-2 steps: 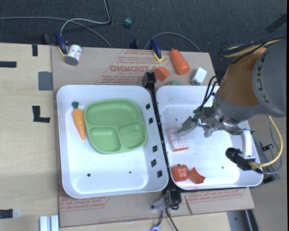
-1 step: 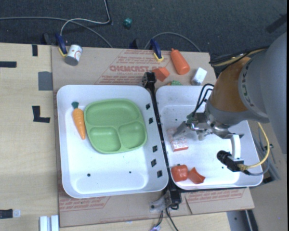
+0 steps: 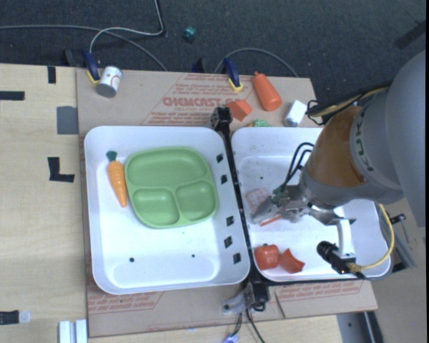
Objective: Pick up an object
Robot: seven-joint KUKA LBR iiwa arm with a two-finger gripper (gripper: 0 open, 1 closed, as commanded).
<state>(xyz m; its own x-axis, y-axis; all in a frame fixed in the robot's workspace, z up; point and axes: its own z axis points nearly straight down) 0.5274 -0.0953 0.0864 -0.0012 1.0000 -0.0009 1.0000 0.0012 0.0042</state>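
The gripper (image 3: 266,210) is down in the right bin (image 3: 311,147), near its left wall; whether it is apart or together cannot be told. A thin red stick (image 3: 270,221) lies just under its tip, long axis running low-left to up-right, touching or nearly touching the tip. Two red pieces (image 3: 278,258) sit below it near the bin's front edge, apart from the gripper. In the left bin (image 3: 107,259) a green tray (image 3: 172,186) lies beside a carrot (image 3: 116,179), whose long axis runs roughly up and down, green top upward
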